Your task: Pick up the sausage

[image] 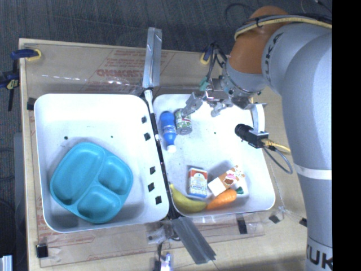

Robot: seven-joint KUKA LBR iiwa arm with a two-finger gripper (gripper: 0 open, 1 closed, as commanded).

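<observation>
Arm: grey arm (pixel 299 95) with orange band reaches in from the right over the right bin (pixel 265 176)
Gripper: gripper (pixel 206 103) sits above the bin's upper part; fingers appear spread apart with nothing between them; one finger lies just beside the can (pixel 183 121)
Sausage: cannot be made out among the items
Right bin: blue bottle (pixel 167 126) by the left wall, touching the can; banana (pixel 186 201), small carton (pixel 198 183), carrot (pixel 223 198) and printed packet (pixel 228 182) clustered at the lower edge
Left bin: left bin (pixel 84 114) holds a blue divided plate (pixel 91 180)
</observation>
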